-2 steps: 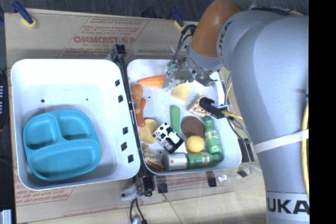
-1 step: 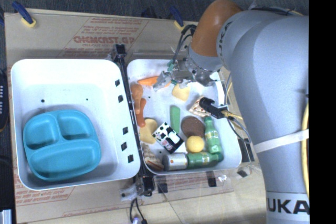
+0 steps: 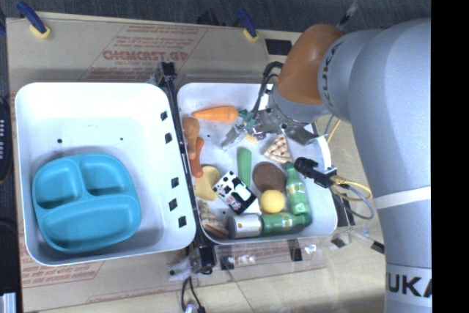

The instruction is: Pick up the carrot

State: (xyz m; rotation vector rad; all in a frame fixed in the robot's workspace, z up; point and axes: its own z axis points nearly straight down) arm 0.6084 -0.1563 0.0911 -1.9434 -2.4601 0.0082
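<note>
orange and easy to pick out, the carrot point(image 3: 215, 113) lies on its side near the upper edge of the right bin point(image 3: 220, 89), a little above the middle of the frame, pointing left to right with its thick end toward the arm. just right of it sits the gripper point(image 3: 246, 127), low over the bin, its metal fingers seeming to splay down and to the left; they look parted with nothing between them, though they are small and glinting, so that is my reading, not a sure thing. the carrot is not held. to my eye this is the approach step: the tool needs to shift a touch up and left to straddle the carrot, then close across its width.

below it the bin is crowded: a sausage-like piece point(image 3: 192, 130), a green pickle point(image 3: 244, 161), a brown potato point(image 3: 268, 177), a yellow ball point(image 3: 272, 201), green bottles point(image 3: 296, 188) and a can point(image 3: 245, 225). the left bin point(image 3: 88, 95) holds a blue tray point(image 3: 86, 199).

the arm's grey bulk point(image 3: 381, 106) covers the right bin's right side, and the wrist hides where the fingers join.
</note>
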